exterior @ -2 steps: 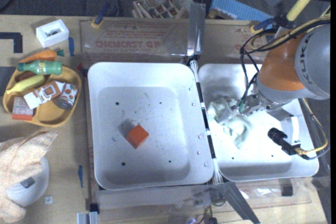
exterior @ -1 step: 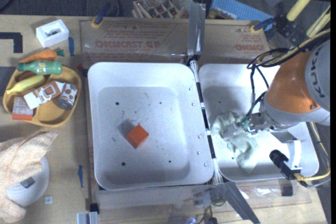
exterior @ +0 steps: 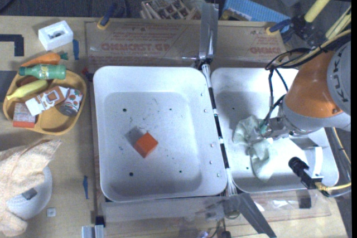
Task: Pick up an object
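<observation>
Reaching in from the right, the arm (exterior: 315,95) hangs low over the right bin (exterior: 312,78), its hand (exterior: 269,130) down at the near edge of a pale crumpled cloth (exterior: 254,145). From where I stand the cloth lies just to the left of the hand and slightly toward the front of the bin, touching it or very nearly so; its bunched length runs roughly from the back-left to the front-right, ending in a fold close to the bin's front wall. Whether the hand is spread or pressed together I cannot tell, since the wrist and cables cover it, and nothing shows cloth pinched in it. The other candidate, an orange block (exterior: 146,144), sits well apart in the middle of the left bin (exterior: 111,86), with a small grey piece (exterior: 134,135) touching its back-left corner. So the cloth is by far the nearer thing, and I judge the coming move turns on a short shift leftward and down onto it.
</observation>
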